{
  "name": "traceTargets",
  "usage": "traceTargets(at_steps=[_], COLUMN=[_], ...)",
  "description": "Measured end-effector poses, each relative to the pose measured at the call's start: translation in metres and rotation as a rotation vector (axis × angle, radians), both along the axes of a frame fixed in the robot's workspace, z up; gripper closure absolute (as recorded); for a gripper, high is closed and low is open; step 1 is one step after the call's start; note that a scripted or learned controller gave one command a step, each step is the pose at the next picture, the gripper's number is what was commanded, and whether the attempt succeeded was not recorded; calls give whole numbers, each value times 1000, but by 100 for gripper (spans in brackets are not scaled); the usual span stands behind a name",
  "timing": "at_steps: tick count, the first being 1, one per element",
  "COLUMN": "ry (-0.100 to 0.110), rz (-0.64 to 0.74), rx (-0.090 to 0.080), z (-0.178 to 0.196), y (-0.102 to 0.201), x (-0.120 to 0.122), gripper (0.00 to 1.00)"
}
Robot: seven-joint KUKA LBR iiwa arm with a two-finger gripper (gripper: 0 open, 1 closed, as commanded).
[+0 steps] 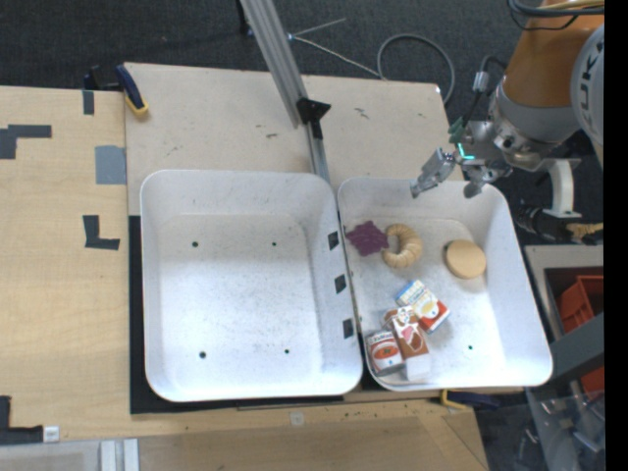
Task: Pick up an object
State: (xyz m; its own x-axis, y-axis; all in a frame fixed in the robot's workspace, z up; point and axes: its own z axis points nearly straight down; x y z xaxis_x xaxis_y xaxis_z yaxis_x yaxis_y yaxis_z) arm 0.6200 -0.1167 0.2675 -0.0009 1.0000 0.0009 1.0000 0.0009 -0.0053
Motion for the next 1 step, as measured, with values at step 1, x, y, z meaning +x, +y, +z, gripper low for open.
traceTargets(at_steps=[1], ry=[-4], rz=[1], rx=[-1], z=[2], y=[0], x=[1], gripper=[0])
